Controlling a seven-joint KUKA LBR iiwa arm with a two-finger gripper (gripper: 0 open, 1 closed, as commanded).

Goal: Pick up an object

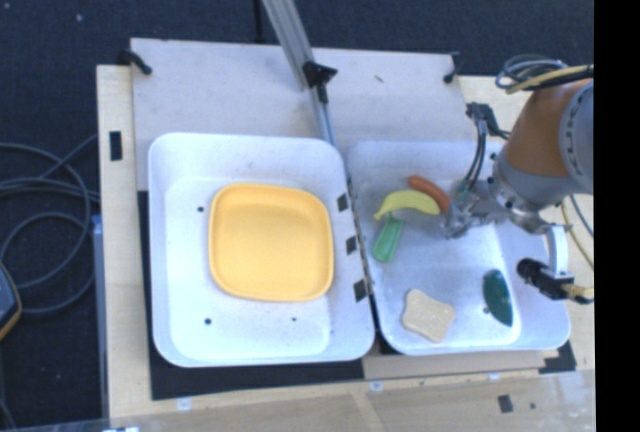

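Note:
The right bin (pixel 455 325) holds a yellow banana (pixel 407 204), an orange-red sausage (pixel 430 189) just behind it, a green cucumber-like piece (pixel 387 239), a tan slice of bread (pixel 428 316) and a dark green oval object (pixel 498 297). My gripper (pixel 459 220) hangs low in this bin, just right of the banana's tip and the sausage, under the orange-banded arm (pixel 540 145). No object is visible between its fingers.
The left bin (pixel 175 170) holds a square yellow plate (pixel 270 242). A metal pole (pixel 285 10) slants up from the divider between the bins. Cables lie on the dark floor at left.

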